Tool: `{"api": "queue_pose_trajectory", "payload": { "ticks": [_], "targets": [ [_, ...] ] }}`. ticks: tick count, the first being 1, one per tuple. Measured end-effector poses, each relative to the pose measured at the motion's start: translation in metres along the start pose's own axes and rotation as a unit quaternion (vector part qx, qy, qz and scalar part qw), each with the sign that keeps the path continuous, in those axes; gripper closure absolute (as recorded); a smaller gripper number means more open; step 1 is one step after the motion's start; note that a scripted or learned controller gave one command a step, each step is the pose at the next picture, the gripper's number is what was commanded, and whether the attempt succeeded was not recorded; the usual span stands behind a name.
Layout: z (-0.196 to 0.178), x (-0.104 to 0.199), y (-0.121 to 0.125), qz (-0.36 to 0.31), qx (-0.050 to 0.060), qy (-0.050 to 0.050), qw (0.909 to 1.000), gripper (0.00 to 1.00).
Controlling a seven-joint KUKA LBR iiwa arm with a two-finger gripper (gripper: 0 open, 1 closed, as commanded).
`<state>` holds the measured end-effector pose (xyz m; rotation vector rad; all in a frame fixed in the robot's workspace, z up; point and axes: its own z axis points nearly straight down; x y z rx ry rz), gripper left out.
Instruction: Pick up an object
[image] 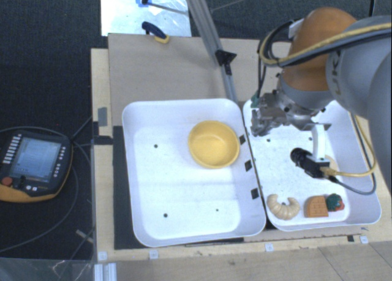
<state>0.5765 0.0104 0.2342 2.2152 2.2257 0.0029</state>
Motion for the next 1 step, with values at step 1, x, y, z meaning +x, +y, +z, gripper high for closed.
{"api": "queue_pose_trajectory", "payload": {
  "ticks": [1],
  "targets": [
    [-0.0048,0.0413,0.0176,0.0,0.0,0.0,1.0,1.0]
  ]
}}
